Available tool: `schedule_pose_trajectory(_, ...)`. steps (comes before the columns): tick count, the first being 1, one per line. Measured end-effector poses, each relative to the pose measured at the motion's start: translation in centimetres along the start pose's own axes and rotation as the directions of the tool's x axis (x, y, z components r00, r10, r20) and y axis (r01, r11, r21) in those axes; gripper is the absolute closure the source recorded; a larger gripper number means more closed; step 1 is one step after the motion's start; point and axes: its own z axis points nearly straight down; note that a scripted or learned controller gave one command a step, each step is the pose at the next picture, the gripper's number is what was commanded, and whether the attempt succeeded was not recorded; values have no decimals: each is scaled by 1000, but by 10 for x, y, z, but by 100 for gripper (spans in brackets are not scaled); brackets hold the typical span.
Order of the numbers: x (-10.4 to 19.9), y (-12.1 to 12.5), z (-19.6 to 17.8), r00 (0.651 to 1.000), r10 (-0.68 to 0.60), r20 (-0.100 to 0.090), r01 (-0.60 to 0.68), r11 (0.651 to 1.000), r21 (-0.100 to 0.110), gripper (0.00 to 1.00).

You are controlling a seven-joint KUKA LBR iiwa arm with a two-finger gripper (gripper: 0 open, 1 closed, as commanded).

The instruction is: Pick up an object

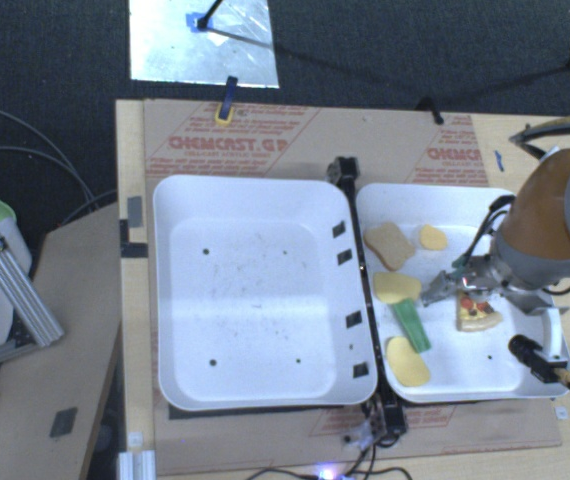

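- The right-hand shallow white bin (445,200) holds a scatter of small toy food pieces: a tan bread-shaped slice (389,244) near its upper left, a small round yellow piece (433,237) just beside that, a flat pale yellow piece (396,287) below, a green stick-shaped piece (410,325) lying at a slant, and a yellow oval piece (407,361) near the bottom wall.
- A small wedge-shaped piece with red and yellow markings (478,314) lies further right in the same bin, just beneath the arm's wrist.
- The tool (443,286) hangs low over this bin, near the flat pale yellow piece and the top of the green stick; whether it is clenched or released cannot be told, nor whether it touches anything.
- The grey arm with its orange band (550,213) covers the bin's right side.
- The left-hand shallow white bin (255,193) sits alongside, joined by a black divider with clips (357,258).
- Both bins rest on a brown printed cardboard sheet (255,138) on the surface.
- Beyond is dark carpeted floor (45,38) with a shiny silver sheet (203,28).
- An aluminium frame rail (10,278) stands at left.
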Motion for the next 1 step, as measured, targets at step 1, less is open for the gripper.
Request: schedule_pose_trajectory(1,53,-48,-1,1000,-4,2,4,1000,-5,0)
